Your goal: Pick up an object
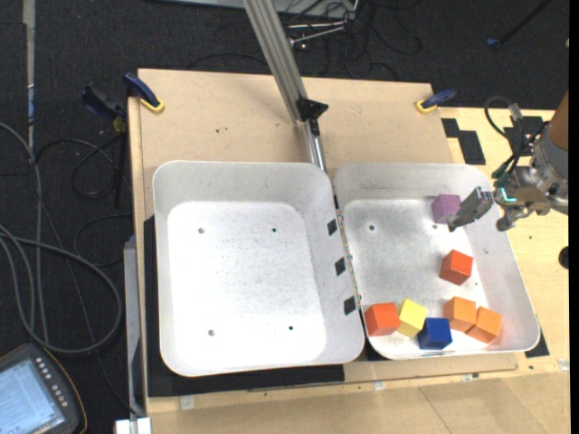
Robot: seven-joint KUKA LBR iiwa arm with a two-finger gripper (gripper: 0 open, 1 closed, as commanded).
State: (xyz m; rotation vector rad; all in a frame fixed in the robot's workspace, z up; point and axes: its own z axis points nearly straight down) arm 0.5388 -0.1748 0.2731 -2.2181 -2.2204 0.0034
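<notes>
While the gripper (472,210) hangs over the right bin (398,188), just beside the purple block (445,207), how far it is open I cannot tell. This looks like the approach step; next it must settle squarely over that block.

Legible text, labels, brands, numbers, signs: none; screen of grey handheld tablet (32,396) too blurred to read.

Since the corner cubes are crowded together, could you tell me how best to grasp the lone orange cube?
Take the lone orange cube across two opposite side faces, coming from straight above: it sits apart from the others, so every side looks free.
</notes>
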